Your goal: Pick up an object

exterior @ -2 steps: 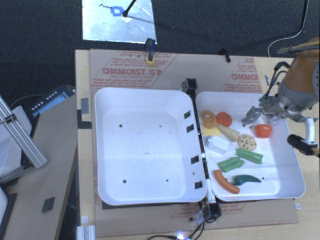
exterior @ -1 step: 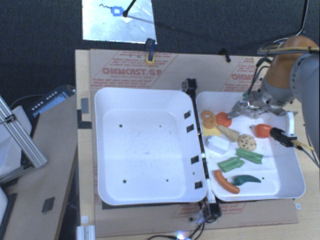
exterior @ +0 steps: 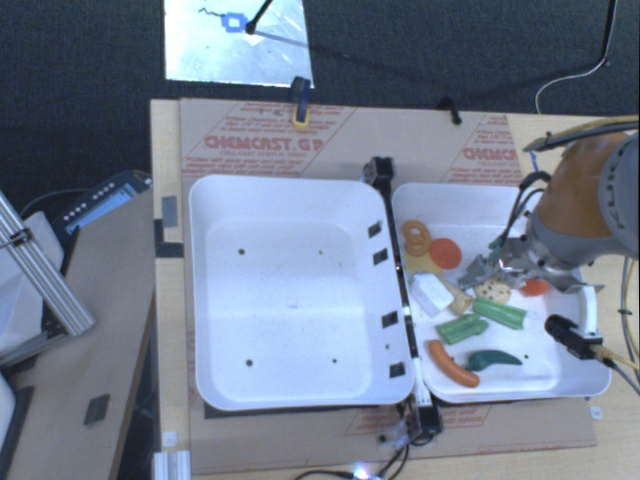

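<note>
The claw (exterior: pixel 487 272) is hovering low in the right bin (exterior: pixel 470 200), just beside a cracker (exterior: pixel 491 291). Whether it is open or closed, I cannot tell.

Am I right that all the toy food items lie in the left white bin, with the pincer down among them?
Not quite. The camera view shows the toy food, such as the orange sausage-shaped piece and the dark green pepper-shaped piece, in the right white bin, not the left white bin. The pincer is indeed down among them.
</note>
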`<action>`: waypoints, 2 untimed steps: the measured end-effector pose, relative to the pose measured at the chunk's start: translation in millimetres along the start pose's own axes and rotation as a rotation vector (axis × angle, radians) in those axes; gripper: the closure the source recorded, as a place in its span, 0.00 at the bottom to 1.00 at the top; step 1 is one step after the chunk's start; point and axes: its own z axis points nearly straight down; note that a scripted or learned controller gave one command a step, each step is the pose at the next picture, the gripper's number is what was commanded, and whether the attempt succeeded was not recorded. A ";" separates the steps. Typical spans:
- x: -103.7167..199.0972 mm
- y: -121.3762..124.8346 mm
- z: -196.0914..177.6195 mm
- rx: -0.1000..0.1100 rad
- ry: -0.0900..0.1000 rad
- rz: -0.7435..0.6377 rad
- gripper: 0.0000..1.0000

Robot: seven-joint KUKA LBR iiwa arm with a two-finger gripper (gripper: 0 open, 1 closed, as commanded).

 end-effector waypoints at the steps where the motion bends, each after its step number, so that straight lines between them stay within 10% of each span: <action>1: -1.0 5.9 -12.3 -0.013 -0.004 -0.002 1.00; 2: 46.0 73.4 -12.6 -0.014 -0.002 -0.010 1.00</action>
